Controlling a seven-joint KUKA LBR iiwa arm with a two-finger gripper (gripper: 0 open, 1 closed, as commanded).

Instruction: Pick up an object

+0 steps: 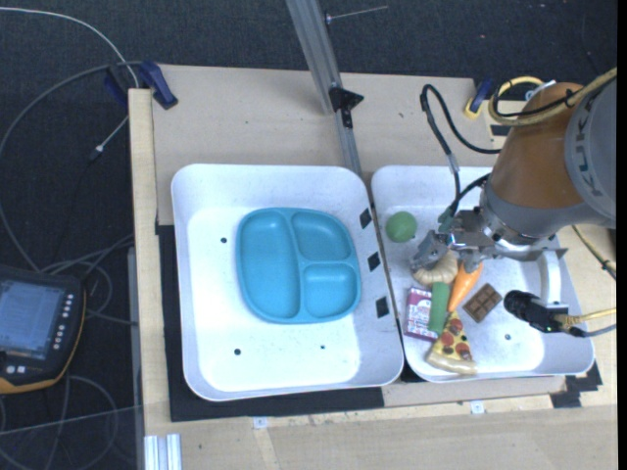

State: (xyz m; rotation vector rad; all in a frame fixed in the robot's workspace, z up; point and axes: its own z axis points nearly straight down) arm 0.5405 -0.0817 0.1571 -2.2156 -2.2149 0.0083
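In the camera view, my gripper [438, 253] hangs low over the left part of the right bin [509, 362]. Just below it lie a beige lump [434, 274] and an orange carrot [460, 288]. A green ball [401, 226] sits up and to the left of the gripper, apart from it. Nearer the bin's front edge are a pink carton [419, 313], a brown chocolate piece [481, 304] and a pizza slice [452, 345]. Nothing shows clearly between the fingers.
The left bin [196, 292] holds a blue divided plate [298, 263]. A grey metal pole [323, 57] slants across the bench behind the bins. Cables lie at the back right, and a handheld pendant [34, 326] sits off the bench at the left.
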